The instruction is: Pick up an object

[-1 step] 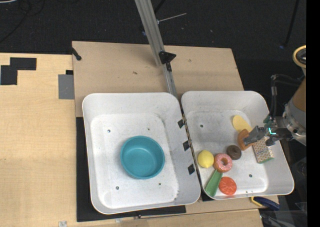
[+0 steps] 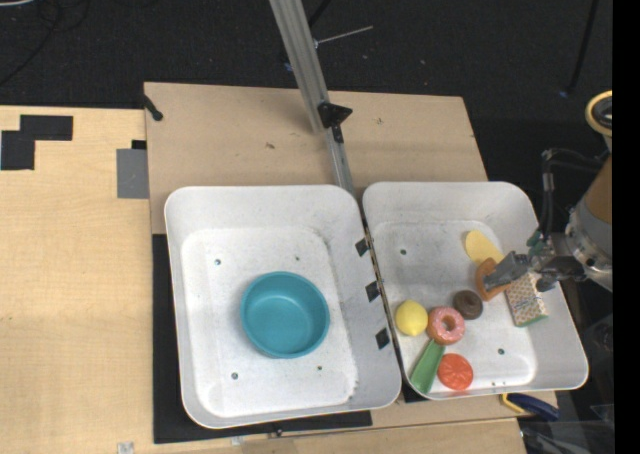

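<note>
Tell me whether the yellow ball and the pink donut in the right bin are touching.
Touching. In the camera view the yellow ball sits right against the left edge of the pink donut, with no white bin floor showing between them.

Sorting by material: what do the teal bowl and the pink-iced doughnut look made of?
Round teal bowl: probably plastic, judging by its uniform colour and soft matte sheen. Pink-iced toy doughnut: likely moulded plastic or rubber with flat, even colours; too small to tell more.

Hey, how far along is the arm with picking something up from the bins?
Done: the gripper has reached into the right bin, low beside the orange piece and speckled block. In hand: nothing visibly lifted. Left: securing one object and raising it.
</note>
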`<state>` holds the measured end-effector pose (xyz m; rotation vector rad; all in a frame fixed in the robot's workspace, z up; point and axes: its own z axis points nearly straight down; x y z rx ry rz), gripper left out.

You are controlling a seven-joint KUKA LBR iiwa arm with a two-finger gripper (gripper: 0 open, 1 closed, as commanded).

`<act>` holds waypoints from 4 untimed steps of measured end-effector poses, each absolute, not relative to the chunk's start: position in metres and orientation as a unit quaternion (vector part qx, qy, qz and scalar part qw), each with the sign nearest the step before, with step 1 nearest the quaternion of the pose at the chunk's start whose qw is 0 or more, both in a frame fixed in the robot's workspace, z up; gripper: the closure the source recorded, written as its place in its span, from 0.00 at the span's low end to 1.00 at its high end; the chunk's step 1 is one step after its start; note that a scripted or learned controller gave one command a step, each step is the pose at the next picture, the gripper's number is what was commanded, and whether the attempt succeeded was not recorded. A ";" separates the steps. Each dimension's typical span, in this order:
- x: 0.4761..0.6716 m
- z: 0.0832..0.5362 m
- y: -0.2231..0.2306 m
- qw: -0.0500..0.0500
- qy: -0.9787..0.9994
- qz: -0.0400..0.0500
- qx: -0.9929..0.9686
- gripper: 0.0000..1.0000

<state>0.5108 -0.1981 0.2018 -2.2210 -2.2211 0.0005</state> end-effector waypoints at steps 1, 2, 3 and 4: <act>0.516 0.146 -0.190 0.002 -0.708 0.001 -0.707 0.00; 0.518 0.098 -0.190 -0.003 -0.707 -0.002 -0.707 0.00; 0.516 0.106 -0.190 0.000 -0.707 0.000 -0.708 1.00; 0.519 0.167 -0.194 -0.002 -0.707 -0.001 -0.707 1.00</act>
